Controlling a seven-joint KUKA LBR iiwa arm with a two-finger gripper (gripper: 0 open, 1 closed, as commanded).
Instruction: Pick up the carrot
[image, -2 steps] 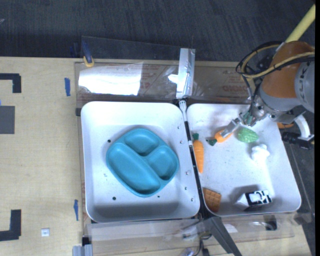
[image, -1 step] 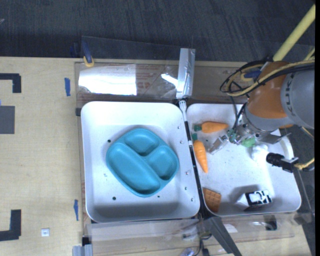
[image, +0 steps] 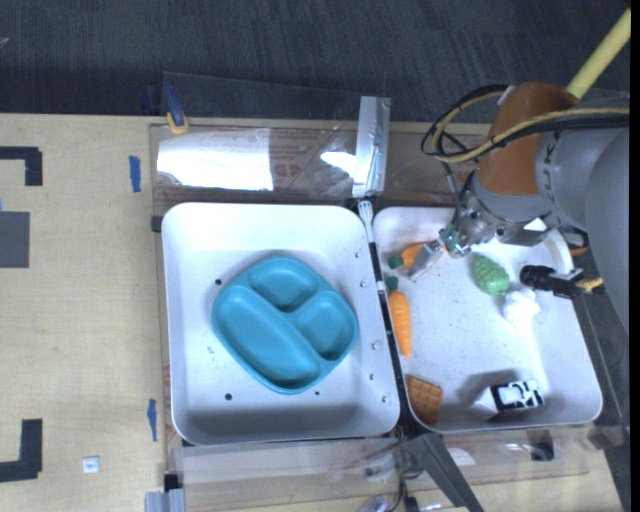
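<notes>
Two shallow white plastic bins with rounded corners are sitting side by side on the pale wooden bench (image: 70, 330). The left bin (image: 200, 240) is holding a glossy turquoise divided plate (image: 285, 322) with three smooth compartments. In the right bin (image: 560, 360), the carrot (image: 400, 320) is lying lengthwise against the left wall, a tapered orange piece with a small green top pointing toward the far end. The gripper (image: 432, 252) is hanging over the far left part of that bin, near a second small orange and green piece (image: 408, 257); whether it is spread or closed cannot be told. The carrot is lying just nearer the camera than the gripper, apart from it. A bumpy green object (image: 490, 273), a waffle-textured brown piece (image: 425, 397) and a black and white item (image: 517, 395) are also resting there
</notes>
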